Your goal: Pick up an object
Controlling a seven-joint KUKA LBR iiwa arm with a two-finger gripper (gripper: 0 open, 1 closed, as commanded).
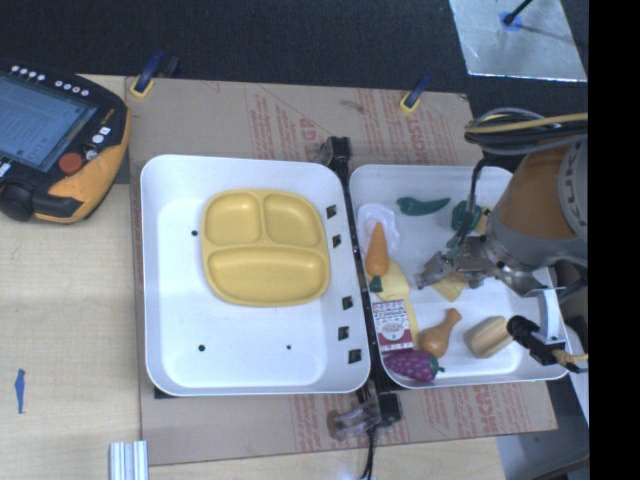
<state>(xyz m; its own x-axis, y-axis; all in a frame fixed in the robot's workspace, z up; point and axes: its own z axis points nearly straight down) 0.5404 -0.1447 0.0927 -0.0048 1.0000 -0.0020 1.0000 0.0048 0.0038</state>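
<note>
The right bin [440, 180] holds several toy foods. An orange carrot [376, 250] lies by its left wall, with a yellow cheese wedge [392, 286] and a red-and-white packet [393, 326] below it. Purple grapes [411, 366], a tan drumstick [441, 332] and a bread roll [487, 336] lie along the front. A green pod [422, 205] lies at the back. My gripper [449, 266] reaches down into the middle of this bin, just above a pale yellow piece [452, 289]. I see nothing lifted.
The left bin [170, 298] bears a yellow divided plate [266, 246]. A white crumpled item [382, 218] lies near the carrot's top. A teach pendant [55, 143] rests on the bench at the far left. The arm's orange band [530, 196] hangs over the right bin's right side.
</note>
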